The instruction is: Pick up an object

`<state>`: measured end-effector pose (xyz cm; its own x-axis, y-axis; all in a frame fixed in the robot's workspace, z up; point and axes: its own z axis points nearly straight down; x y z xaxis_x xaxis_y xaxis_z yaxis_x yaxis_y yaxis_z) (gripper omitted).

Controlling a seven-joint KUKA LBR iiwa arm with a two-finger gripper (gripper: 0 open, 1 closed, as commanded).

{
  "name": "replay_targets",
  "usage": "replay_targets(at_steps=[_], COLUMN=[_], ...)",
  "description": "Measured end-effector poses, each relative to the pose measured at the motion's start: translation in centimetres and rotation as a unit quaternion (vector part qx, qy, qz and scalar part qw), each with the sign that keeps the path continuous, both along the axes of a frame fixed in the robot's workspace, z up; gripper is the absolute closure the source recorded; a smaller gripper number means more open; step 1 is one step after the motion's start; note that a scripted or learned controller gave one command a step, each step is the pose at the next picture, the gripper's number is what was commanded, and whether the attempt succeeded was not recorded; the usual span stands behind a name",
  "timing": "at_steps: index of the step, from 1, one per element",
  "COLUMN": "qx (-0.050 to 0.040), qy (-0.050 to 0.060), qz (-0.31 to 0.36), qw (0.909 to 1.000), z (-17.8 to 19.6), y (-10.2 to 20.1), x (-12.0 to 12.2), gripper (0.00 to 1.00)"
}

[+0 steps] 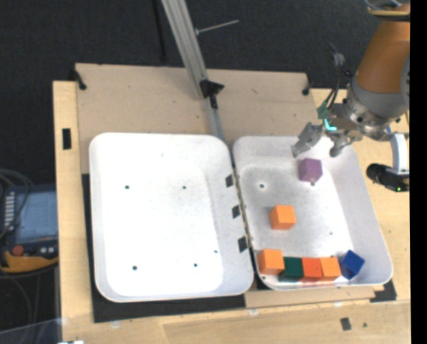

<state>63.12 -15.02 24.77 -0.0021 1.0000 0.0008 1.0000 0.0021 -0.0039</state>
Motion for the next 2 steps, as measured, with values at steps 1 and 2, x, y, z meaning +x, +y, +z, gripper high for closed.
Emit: replay_targets(at_steps=[1, 2], qx=[-0.0010, -0.0013], qy=[-0.002, 0.000], qz=[0.001, -0.001], qw=[1.0000, 1.0000], z=[0.3, -3.9], y=[0.0, -0.1], x=[0.1, -0.2], gripper=[0.00, 0.00])
